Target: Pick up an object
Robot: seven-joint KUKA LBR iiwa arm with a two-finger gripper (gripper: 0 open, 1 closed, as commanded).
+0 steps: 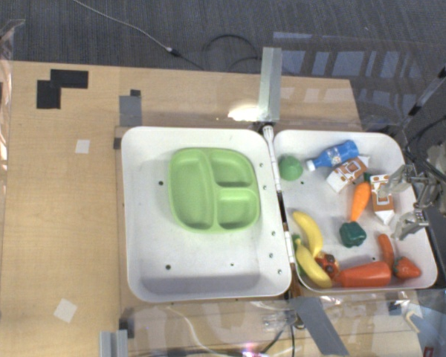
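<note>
The right bin [412, 155] holds several toy foods. Among them are a green ball [290, 167], a blue bottle [333, 156], a brown-and-white carton [348, 173], an orange carrot [360, 199], a dark green pepper [352, 234], two bananas [308, 233] and a long red-orange pepper [366, 275]. My gripper [403, 203] is over the bin's right edge, open, with its fingers spread front to back. A small orange-and-white carton [382, 197] lies just left of the fingertips, not between them.
The left bin [145, 214] holds a green divided plate [212, 190]. A metal divider post [270, 88] stands behind the seam between the bins. A small red piece [406, 268] and red berries [327, 260] lie along the right bin's front.
</note>
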